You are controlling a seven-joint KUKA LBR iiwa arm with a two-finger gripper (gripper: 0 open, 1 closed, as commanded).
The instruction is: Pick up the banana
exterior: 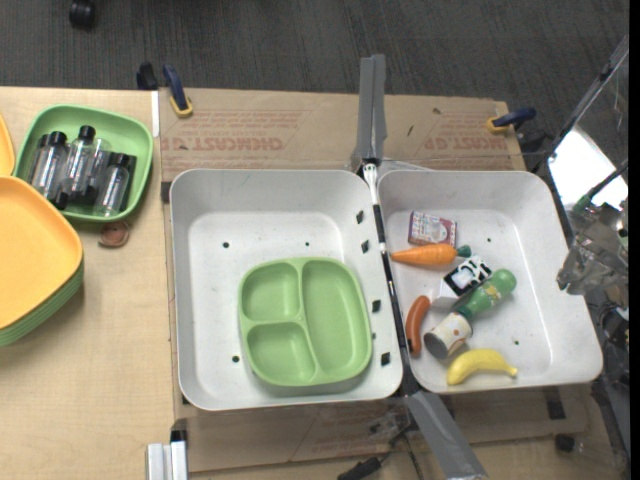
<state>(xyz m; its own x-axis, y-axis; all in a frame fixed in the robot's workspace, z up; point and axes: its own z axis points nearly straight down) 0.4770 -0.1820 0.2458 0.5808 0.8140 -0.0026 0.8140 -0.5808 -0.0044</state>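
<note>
Camera view, looking down at a slant on a bench with two shallow white bins side by side.

The right bin (530,208) holds a small cluster of toys. The banana (480,367) lies in its near part, close to the near wall and a little right of the bin's middle. It is yellow and curved, resting flat on the bin floor. Its long axis runs roughly left to right, with the left end a little nearer than the right. Just beyond it stands a tan cylinder (447,334), nearly touching the banana's far left side. Left of that lies an orange-red sausage shape (416,320). Farther back are a green bottle (490,293), a carrot (425,257) and a small pink box (432,229).

The left bin (200,268) holds a green divided tray (305,320).

The gripper (583,268) appears at the right edge of the scene, a grey, partly blurred shape over the right bin's right wall. Whether it is apart or together cannot be told from this angle, and nothing is seen held in it.

From the gripper, the banana lies to the left and nearer, with open bin floor between them. The coming move likely turns on crossing the banana's short width, while keeping clear of the cylinder just behind it.
</note>
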